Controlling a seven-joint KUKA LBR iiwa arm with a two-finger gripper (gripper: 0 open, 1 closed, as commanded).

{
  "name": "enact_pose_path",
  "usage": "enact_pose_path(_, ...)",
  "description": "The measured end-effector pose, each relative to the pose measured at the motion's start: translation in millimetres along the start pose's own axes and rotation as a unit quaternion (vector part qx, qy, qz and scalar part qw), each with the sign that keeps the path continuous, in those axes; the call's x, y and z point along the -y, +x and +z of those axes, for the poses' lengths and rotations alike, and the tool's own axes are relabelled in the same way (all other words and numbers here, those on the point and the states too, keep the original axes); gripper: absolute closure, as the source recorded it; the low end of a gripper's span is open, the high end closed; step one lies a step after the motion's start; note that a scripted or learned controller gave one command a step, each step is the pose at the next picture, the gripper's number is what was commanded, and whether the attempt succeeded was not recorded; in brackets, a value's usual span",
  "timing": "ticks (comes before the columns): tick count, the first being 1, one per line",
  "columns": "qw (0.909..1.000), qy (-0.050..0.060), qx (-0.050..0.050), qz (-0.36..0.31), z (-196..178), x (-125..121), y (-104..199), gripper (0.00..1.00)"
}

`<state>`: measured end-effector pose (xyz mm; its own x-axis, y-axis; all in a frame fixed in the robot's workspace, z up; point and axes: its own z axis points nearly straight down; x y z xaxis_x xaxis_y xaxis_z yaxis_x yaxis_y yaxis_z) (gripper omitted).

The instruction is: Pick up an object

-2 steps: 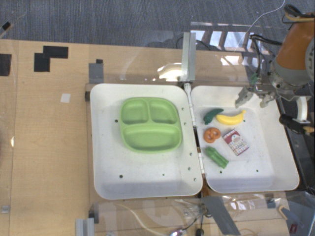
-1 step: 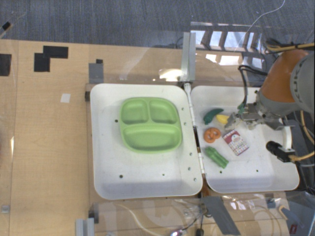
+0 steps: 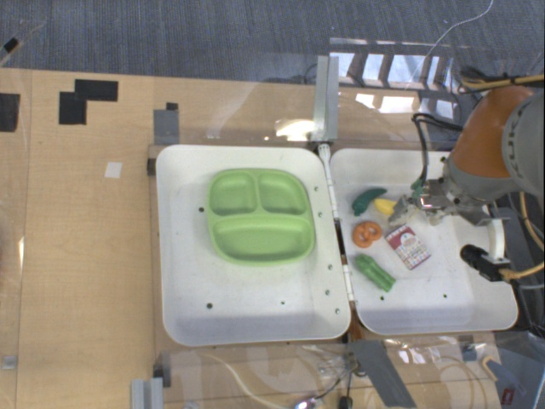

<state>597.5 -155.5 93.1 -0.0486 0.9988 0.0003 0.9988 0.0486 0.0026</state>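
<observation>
Nearest us, along the bench's (image 3: 77,254) front edge, we see loose cables (image 3: 328,382) and grey metal brackets below the two bins. The bench top is pale wood grain, smooth and matt.

The left bin (image 3: 183,313) is a shallow white plastic tray with rounded corners and a few small dark holes in its floor. On it lies a light green divided plate (image 3: 260,216), glossy, with one long compartment toward us and two smaller ones behind.

The right bin (image 3: 443,305) is of the same white plastic. Closest to us in it lies a green oblong piece (image 3: 375,272), set at a slant. Just behind it sits a small flat packet (image 3: 408,247), white with red print, tilted. To its left is a round orange piece (image 3: 367,233) with holes, like a pretzel. Farther back lie a dark green curved piece (image 3: 369,198) and, just beside it, a small yellow piece (image 3: 385,205).

The gripper (image 3: 409,204) hangs low over the right bin, near the yellow piece and just behind the packet. We cannot tell how its fingers stand, nor whether it touches or grips anything. Above it the arm (image 3: 490,156) shows grey metal and a smooth orange band.

Beyond the bins a grey upright post (image 3: 324,100) stands between them, black squares (image 3: 85,99) mark the wood at far left, and dark ribbed carpet (image 3: 213,15) lies farthest off.
</observation>
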Motion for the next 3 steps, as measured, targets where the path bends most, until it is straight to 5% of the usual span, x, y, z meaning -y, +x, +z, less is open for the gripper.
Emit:
enact_pose_path(2, 0.9999, -0.011, 0.002, 0.004, 0.9, 64.1, 11.9, 0.00)
enact_pose_path(3, 0.9978, -0.008, 0.002, -0.066, 2.0, -1.6, 37.2, 0.00)
